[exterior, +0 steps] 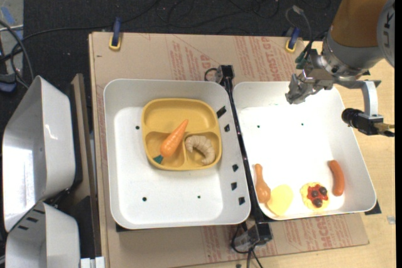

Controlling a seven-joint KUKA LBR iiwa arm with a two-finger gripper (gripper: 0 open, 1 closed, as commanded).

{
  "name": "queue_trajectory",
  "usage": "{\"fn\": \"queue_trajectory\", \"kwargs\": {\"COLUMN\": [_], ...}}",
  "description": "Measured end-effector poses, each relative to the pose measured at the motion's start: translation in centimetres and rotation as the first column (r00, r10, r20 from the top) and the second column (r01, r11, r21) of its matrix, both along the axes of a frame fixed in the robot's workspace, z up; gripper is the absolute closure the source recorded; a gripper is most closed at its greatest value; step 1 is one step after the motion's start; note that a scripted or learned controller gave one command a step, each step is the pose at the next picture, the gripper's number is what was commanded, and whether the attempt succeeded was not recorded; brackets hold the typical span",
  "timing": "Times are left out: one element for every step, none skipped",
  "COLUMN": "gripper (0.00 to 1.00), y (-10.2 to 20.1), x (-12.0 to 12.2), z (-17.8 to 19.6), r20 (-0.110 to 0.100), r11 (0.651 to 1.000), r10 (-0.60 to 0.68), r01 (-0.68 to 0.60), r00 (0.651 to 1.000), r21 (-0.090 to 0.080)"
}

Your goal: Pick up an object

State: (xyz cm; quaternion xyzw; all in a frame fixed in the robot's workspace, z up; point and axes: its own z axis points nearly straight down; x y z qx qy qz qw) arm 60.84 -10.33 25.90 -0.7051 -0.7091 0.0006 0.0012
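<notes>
- At frame left of centre, left white bin (125, 198) holds a yellow divided plate (181, 113), sitting in the bin's upper middle.
- Carrot (174, 139) lies tilted across the plate's lower-left compartment, green end toward the plate's bottom edge, tip pointing up and right.
- Pale shrimp-like piece (201, 147) rests curled in the plate's lower-right compartment, just beside the carrot.
- Right white bin (295, 135) adjoins the left one along a dark centre seam; its contents are all grouped along the lower edge.
- Orange drumstick-shaped piece (260, 183) lies at the bin's lower left, touching a pale yellow round piece (281, 197).
- Small yellow disc with red and dark topping (315, 194) sits just right of that, near the bottom rim.
- Sausage (338, 177) lies nearly upright near the bin's right wall, just beside the topped disc.
- Gripper (295, 96) hangs over the right bin's upper edge, well apart from all four items; nothing visible between the fingers, and cannot tell whether they are spread or pressed together.
- Arm with orange band (361, 16) enters from frame upper right.
</notes>
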Motion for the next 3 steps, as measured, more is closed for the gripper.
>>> {"fn": "queue_trajectory", "kwargs": {"gripper": [1.0,1.0,1.0], "y": [4.5,9.6,14.7], "x": [-3.2,-5.5,-6.7], "z": [-0.3,0.1,-1.3], "r20": [0.0,0.001,0.0], "r11": [1.0,1.0,1.0], "r10": [0.001,0.003,0.003], "r01": [-0.001,-0.003,-0.003], "r00": [1.0,1.0,1.0], "r21": [0.001,0.001,0.001]}}
